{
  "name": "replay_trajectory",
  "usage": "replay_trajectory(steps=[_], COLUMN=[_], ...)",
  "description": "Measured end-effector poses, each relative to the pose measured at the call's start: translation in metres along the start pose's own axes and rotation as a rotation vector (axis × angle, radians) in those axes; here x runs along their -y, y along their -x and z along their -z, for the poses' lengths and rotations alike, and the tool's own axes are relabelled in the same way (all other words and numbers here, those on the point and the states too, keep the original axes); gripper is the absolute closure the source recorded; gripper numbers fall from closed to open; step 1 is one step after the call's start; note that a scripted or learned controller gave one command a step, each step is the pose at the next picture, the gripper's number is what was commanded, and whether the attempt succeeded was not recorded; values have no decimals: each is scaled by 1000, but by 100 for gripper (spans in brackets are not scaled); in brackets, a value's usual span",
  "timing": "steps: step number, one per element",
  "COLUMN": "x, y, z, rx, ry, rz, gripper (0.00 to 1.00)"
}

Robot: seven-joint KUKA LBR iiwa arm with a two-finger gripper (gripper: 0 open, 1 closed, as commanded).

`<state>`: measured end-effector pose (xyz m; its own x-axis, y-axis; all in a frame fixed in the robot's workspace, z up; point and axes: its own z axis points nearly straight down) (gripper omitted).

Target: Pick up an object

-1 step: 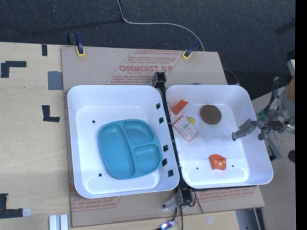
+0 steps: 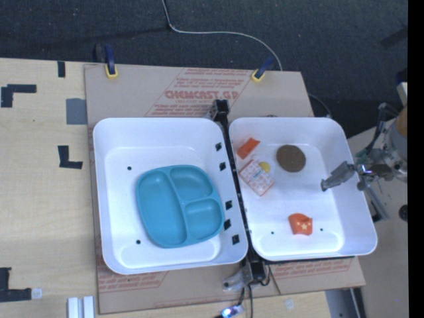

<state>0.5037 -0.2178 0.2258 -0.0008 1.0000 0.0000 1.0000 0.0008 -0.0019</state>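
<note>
White plastic makes up both shallow bins, which sit side by side on a brown cardboard sheet (image 2: 199,95) printed with red lettering, laid over the pale wooden bench (image 2: 40,177). The left bin (image 2: 112,134) carries a light blue plastic plate with three compartments (image 2: 179,205), lying flat near its middle and turned at a slight angle to the bin walls.

The right bin (image 2: 331,134) holds four small things, all apart from one another except where noted. A small orange wedge-shaped block (image 2: 248,147) lies near the far left corner, close to the black divider (image 2: 228,171) between the bins. Just below it rests a square packet with a red and white pattern (image 2: 256,177), tilted, with a small yellow piece (image 2: 265,167) touching its upper edge. A round brown disc (image 2: 291,158) lies flat toward the middle of the bin's far half. A small red-orange object with a yellow spot (image 2: 301,224) sits in the near half, well apart from the others.

From the right, the grey tool (image 2: 334,178) reaches over the right bin's right wall, its dark finger (image 2: 338,175) pointing leftward, above the bin floor, between the brown disc and the red-orange object but touching neither. Nothing lies between its fingers; whether they are released or clenched cannot be told from this angle.

Two clamps, blue with yellow tips (image 2: 109,63), pin the cardboard's far edge, and a thin white cable (image 2: 218,33) curves across the dark floor beyond.
</note>
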Motion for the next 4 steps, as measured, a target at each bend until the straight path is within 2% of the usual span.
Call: replay_trajectory(steps=[2,3,4], x=[-8,-8,-9], y=[5,5,5], z=[-102,-142,-130], rx=[-1,2,4], ry=[-5,2,5], rz=[0,0,0], gripper=[0,0,100])
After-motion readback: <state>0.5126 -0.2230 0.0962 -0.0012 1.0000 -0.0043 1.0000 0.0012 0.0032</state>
